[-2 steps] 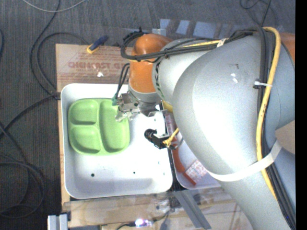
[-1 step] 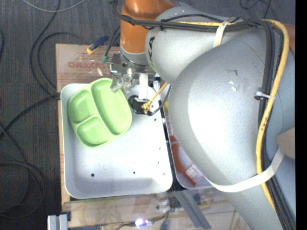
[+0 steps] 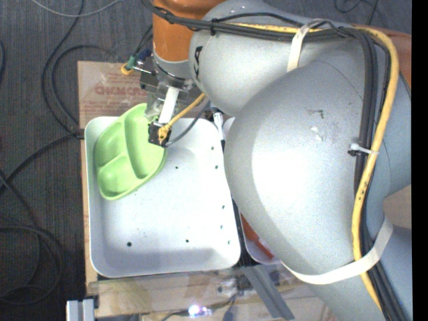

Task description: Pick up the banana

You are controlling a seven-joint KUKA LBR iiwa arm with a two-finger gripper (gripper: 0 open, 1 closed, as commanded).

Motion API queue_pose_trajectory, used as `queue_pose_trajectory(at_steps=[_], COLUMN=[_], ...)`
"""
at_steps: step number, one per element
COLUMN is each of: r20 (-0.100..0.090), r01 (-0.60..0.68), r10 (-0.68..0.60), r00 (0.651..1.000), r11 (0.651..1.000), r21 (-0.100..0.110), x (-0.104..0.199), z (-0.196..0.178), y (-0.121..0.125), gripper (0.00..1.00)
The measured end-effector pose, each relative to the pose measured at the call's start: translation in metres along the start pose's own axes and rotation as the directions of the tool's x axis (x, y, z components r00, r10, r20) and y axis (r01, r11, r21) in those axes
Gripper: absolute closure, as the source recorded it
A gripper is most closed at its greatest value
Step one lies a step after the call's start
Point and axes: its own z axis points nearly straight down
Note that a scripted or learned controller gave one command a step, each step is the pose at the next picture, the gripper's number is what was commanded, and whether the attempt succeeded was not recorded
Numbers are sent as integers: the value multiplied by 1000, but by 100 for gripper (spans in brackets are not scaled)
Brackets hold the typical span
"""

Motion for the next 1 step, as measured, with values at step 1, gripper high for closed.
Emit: queue_pose_trajectory(at_steps=[1], r20=[-13], r01=[152], r10=[-152], r00=[988], r11=[988], r21=[-35], x=[-17], z=[-3], y=[-86], gripper=[100])
